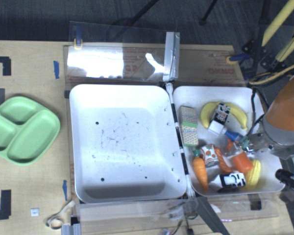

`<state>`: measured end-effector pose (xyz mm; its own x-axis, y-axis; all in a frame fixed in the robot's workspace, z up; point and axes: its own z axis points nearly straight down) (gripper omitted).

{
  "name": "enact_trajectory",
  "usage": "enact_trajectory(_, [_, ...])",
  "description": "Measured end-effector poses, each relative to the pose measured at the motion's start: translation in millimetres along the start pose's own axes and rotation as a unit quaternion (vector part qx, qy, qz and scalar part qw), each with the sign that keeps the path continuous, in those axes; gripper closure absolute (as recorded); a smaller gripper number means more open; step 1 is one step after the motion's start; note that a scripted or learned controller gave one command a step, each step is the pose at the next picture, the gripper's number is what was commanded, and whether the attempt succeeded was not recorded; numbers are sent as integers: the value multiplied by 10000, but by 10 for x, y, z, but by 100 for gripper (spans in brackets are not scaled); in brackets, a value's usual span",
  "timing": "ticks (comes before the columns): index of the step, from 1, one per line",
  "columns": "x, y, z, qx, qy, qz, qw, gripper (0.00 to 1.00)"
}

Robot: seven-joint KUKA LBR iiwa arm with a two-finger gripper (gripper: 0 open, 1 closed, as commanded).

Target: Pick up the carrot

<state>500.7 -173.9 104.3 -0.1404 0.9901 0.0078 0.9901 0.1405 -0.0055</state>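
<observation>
- Right bin (245, 93) — serving as landmark, holding cluttered items.
- Arm (284, 116) is reaching over its right edge; gripper (246, 146) state cannot be determined.
- Carrot (200, 172) is lying at its lower left corner — not yet grasped.

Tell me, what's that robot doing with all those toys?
The robot arm is reaching in from the right over the right bin, which is packed with toy food. It is meant to pick up the carrot, which lies untouched near the bin's front left corner. A banana sits further back. The left bin sits beside it, and a green plate rests on the bench.
</observation>
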Motion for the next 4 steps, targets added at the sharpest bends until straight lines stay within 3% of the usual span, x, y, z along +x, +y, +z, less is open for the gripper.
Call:
enact_trajectory(2, [-4,-18,-116,47,33,17,10000,100])
enact_trajectory(3, [48,-220,-770,0,-27,-359,9994,100])
enact_trajectory(4, [-113,-245,47,3,-18,-444,9990,100])
